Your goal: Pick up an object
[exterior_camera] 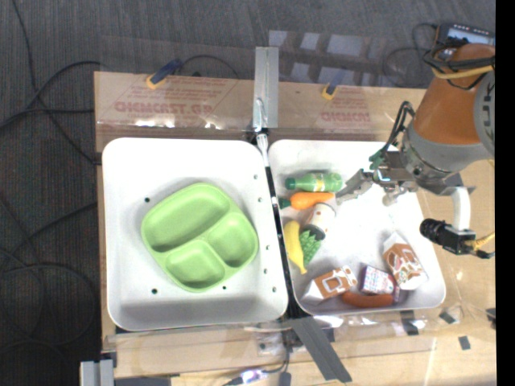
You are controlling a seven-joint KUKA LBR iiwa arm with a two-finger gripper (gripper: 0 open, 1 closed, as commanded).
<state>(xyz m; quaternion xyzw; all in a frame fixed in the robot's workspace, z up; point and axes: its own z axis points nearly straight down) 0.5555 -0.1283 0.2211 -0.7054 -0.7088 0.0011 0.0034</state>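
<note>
The claw (361, 185) hovers over the right bin (418, 215) beside the green bottle (313, 180); its grip state is unclear

We recorded a light green divided plate (199, 237) in a white bin (121, 215). The second white bin (418, 215) held a green bottle (312, 181), an orange carrot (310, 201), a yellow banana (294, 246) and brown-and-white packets (402, 264). An orange band (455, 107) marked the grey arm.

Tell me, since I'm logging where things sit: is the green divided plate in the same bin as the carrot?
No. The green divided plate lies alone in the left bin, while the carrot lies in the right bin.
</note>
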